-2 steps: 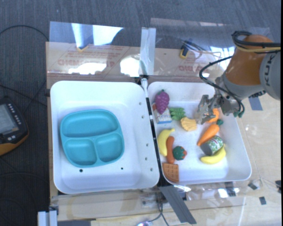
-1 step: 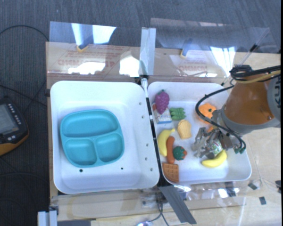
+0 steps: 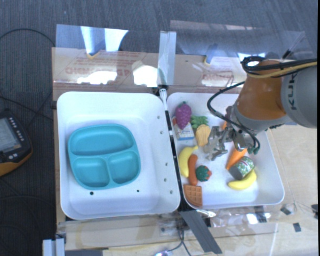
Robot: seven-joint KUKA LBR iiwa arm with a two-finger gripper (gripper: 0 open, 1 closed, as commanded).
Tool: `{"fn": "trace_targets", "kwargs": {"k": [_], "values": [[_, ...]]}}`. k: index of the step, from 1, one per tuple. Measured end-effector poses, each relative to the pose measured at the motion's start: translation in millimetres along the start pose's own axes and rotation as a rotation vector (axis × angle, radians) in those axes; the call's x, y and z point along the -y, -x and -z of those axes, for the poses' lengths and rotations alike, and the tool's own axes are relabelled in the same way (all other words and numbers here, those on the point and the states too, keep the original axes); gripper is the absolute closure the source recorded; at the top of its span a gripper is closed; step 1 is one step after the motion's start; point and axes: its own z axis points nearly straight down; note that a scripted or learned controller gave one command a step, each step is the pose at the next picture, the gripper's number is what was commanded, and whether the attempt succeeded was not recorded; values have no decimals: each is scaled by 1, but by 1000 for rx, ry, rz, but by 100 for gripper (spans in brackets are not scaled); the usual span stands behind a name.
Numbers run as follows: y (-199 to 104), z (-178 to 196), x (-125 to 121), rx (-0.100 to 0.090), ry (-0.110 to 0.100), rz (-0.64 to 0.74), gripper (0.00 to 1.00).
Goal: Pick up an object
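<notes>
Around the gripper (image 3: 217, 145) I am counting two bananas (image 3: 185, 160), one carrot (image 3: 235, 157), one can (image 3: 242, 167), one grape bunch (image 3: 183, 113); its grip I cannot tell.

Left shallow white plastic bin (image 3: 149, 116) holding a teal three-compartment plastic tray (image 3: 103, 155), right shallow white plastic bin (image 3: 269, 188) touching it, purple toy grape bunch (image 3: 183, 112) at its back left, yellow toy banana (image 3: 243, 182) front right, ridged orange toy waffle (image 3: 193, 194) front left, arm's gripper (image 3: 220, 143) above the middle
</notes>
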Motion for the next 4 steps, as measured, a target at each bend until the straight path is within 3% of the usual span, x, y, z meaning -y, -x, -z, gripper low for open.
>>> {"fn": "trace_targets", "kwargs": {"k": [1, 2, 3, 4], "values": [[48, -1, -23, -21, 1, -202, 100], [46, -2, -24, -30, 2, -201, 0], [77, -4, -30, -6, 0, -207, 0], [54, -3, -11, -2, 3, -80, 0]]}}
